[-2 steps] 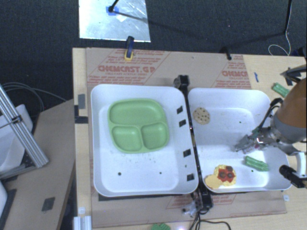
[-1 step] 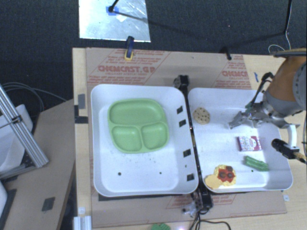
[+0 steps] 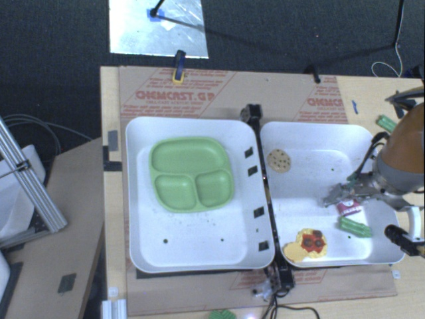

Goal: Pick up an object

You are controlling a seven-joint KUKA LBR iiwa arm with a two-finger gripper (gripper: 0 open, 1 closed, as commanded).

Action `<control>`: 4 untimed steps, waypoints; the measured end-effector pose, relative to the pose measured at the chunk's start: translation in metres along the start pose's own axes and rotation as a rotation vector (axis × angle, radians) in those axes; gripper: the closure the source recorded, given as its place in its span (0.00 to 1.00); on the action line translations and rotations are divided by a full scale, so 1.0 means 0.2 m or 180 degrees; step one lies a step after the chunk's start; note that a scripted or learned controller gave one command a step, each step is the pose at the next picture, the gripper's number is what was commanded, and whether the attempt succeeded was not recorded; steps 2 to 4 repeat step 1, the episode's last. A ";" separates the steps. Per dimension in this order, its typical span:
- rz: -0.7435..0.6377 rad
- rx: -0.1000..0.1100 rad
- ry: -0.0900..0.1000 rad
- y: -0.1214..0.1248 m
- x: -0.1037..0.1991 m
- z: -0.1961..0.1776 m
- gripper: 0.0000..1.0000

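Nothing is lifted yet: the gripper, whose opening I cannot tell, hangs low just beside a pink-white packet, green piece beyond it.

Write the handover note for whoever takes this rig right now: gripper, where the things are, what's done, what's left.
Gripper: low inside the right bin, just left of a small pink-and-white item; whether it grips anything cannot be told.
Things in the right bin: cookie near the upper left, green piece below the pink item, pizza slice at the front edge.
Left bin: holds a green divided plate.
Done: arm has reached into the right bin.
Left: no object is seen lifted; the pick is yet to be confirmed.
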State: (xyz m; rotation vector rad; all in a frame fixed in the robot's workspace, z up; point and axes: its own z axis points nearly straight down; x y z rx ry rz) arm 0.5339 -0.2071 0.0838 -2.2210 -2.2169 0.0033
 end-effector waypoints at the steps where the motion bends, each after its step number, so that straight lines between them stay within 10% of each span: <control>1: -0.0014 -0.0024 -0.0007 0.02 0.00 -0.06 1.00; 4: -0.0014 -0.0024 -0.0007 0.02 0.00 -0.06 1.00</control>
